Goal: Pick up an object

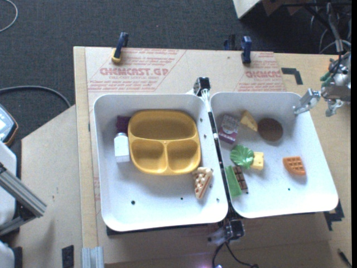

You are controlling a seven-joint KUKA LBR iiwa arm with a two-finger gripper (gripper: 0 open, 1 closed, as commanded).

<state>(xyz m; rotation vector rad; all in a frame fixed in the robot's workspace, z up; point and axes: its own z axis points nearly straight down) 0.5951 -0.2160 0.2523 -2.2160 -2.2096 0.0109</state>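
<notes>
My gripper (318, 103) hangs over the right bin's far right corner, at the view's right edge, open with nothing between its fingers. In the right bin (318, 149) lie a brown round cookie (270, 129), a pale cheese wedge (249, 120), a purple packet (228, 129), a green leaf (241, 154) beside a yellow cube (258, 161), an orange waffle (294, 165) and a green-and-brown bar (236, 180). The cookie is the nearest of these to the gripper, down and to its left.
The left bin (106, 183) holds a yellow divided plate (164, 141), a white bottle (121, 148), a dark purple item (122, 121) and a pie-like wedge (202, 182). Clamps (119, 47) (246, 48) stand at the board's far edge.
</notes>
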